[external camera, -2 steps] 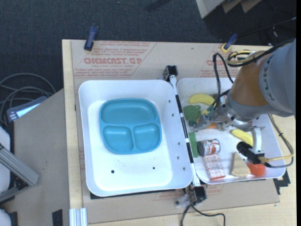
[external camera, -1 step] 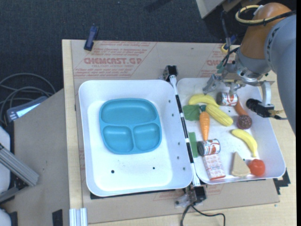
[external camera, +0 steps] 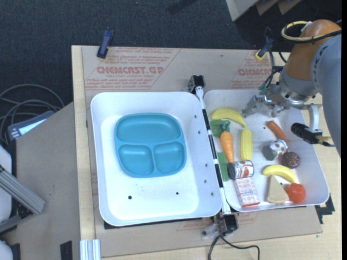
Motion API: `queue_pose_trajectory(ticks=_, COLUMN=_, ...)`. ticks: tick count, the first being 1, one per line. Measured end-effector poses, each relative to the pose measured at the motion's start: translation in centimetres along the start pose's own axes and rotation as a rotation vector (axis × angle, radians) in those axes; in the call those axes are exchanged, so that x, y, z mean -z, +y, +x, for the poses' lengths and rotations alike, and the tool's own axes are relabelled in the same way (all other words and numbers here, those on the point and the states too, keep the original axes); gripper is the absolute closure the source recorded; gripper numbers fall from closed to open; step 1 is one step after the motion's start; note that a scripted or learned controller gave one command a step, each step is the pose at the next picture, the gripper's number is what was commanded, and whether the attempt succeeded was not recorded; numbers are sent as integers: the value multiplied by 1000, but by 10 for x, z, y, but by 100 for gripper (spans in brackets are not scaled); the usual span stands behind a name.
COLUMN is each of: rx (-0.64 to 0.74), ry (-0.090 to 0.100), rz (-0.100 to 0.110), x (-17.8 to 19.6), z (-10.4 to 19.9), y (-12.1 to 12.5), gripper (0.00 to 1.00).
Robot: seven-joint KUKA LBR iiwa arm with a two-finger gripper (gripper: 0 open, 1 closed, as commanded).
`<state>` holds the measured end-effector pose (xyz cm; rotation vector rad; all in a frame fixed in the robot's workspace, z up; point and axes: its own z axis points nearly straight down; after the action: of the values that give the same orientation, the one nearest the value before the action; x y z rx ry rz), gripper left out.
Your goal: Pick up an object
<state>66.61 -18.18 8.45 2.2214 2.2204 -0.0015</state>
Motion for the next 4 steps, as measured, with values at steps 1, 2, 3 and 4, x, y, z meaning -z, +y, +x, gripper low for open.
queue_pose_trajectory(ticks=1, rx=0, ry=1, rz=1, x=0, z=-27, y=-55, gripper=0)
queue_pose_trajectory(ticks=2, rx=5, ry=8, rz=-1, x=1, z=-33, y=-67, gripper=0)
queue_pose_trajectory(ticks=3, rx=5, ry=11, rz=1, x=0, z=-37, y=-106, gripper=0)
queue_pose_trajectory(ticks=4, rx=2, ry=2, rz=-4, x=11, z=-41, y=-106, gripper=100)
